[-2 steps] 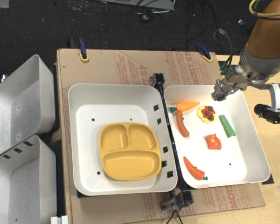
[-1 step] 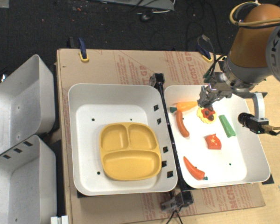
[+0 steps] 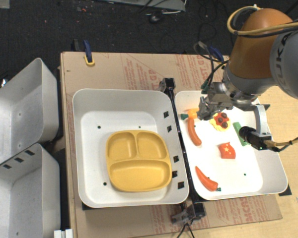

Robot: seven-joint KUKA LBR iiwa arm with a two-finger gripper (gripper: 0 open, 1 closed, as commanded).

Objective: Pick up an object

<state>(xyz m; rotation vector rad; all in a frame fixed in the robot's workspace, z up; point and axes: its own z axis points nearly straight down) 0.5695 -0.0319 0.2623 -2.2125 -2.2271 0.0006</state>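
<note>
My gripper (image 3: 206, 111) hangs over the far left part of the right bin (image 3: 268, 182), reaching in from the right. Just below and left of it lies a long orange sausage-shaped piece (image 3: 193, 132), with a small orange bit (image 3: 190, 113) at its far end. A yellow toy with red spots (image 3: 220, 122) sits right beside the gripper on its right. A red pepper-like piece (image 3: 227, 151) lies in the bin's middle. A red-orange chili (image 3: 206, 179) with a green stem rests near the front left. Nothing shows between the gripper's tips.
The left bin (image 3: 89, 108) holds a yellow divided plate (image 3: 138, 160). A green strip (image 3: 238, 129) lies right of the yellow toy. The wall between the bins runs just left of the sausage piece. Grey bins (image 3: 20, 113) stand off the bench at far left.
</note>
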